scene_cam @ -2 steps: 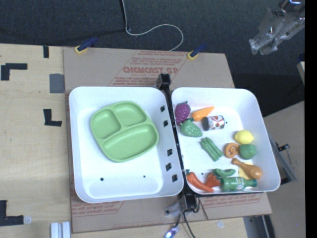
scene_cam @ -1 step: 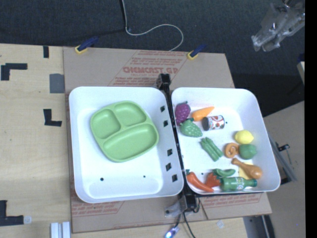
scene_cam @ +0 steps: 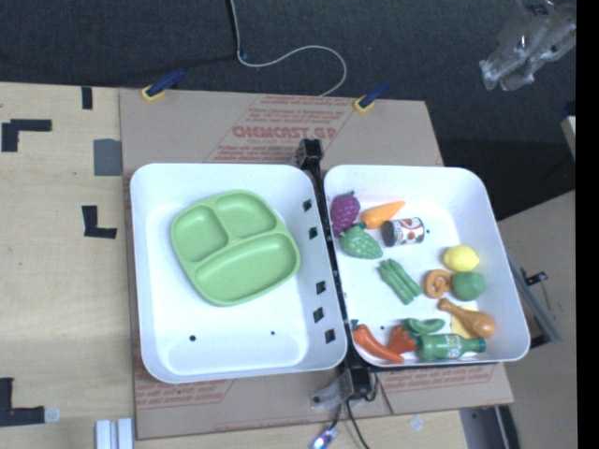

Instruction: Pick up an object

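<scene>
two white bins (scene_cam: 154,279), one green plate (scene_cam: 236,247); tool (scene_cam: 519,50) blurred, grip state unclear.

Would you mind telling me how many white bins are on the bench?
2: the left bin holds a green plate; the right bin holds toy food. Nothing hides a third.

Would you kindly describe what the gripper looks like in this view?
The gripper at the top right looks pale grey to whitish and blocky, blurred against the dark floor. Finer details, such as cables or markings, are too blurred to tell.
</scene>
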Tool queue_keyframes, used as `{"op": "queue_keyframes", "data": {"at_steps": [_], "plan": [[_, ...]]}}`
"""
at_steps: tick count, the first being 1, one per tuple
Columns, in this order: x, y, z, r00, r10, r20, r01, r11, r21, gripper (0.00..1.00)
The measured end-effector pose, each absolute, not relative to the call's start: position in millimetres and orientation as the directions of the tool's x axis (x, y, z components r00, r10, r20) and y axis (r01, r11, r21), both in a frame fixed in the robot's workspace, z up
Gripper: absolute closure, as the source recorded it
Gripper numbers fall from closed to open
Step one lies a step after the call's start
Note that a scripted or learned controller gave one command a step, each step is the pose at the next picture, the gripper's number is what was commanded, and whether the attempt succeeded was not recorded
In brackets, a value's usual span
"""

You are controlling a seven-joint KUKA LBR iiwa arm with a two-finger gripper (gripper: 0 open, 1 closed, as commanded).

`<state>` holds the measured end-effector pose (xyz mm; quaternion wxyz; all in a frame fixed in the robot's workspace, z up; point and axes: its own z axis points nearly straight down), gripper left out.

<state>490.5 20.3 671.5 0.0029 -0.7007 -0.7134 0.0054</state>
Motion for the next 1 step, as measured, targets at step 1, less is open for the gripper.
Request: {"op": "queue_keyframes", "data": {"at_steps": [1], "plan": [[490.9, 20.6, 681.6, -0.019, 1.000, -0.003, 1.000, 0.019, -0.012, 1.00]]}}
